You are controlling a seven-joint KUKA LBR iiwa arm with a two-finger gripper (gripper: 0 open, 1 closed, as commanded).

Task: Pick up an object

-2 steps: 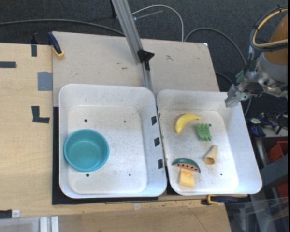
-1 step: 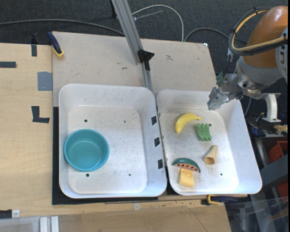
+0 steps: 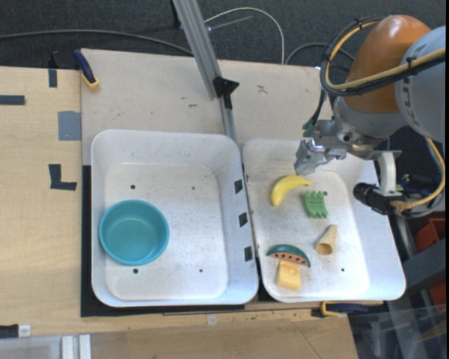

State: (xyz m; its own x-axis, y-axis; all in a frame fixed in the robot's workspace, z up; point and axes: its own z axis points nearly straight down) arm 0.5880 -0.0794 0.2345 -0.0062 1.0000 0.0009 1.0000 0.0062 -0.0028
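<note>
Wooden worktop [image 3: 30,200] carries two white bins. Pincer [image 3: 311,159] over right bin [image 3: 359,275], just above banana [image 3: 286,188]; fingers blurred, open or closed impossible to tell. Teal bowl [image 3: 133,232] in left bin [image 3: 165,144].

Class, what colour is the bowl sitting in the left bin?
Teal blue; the bowl shows clearly in the camera view, in the left bin.

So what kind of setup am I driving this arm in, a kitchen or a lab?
Most likely a robotics lab bench, not a kitchen: two shallow white bins sit side by side, the food is toy-like, such as a plastic banana, and loose cables trail over the dark floor behind.
</note>
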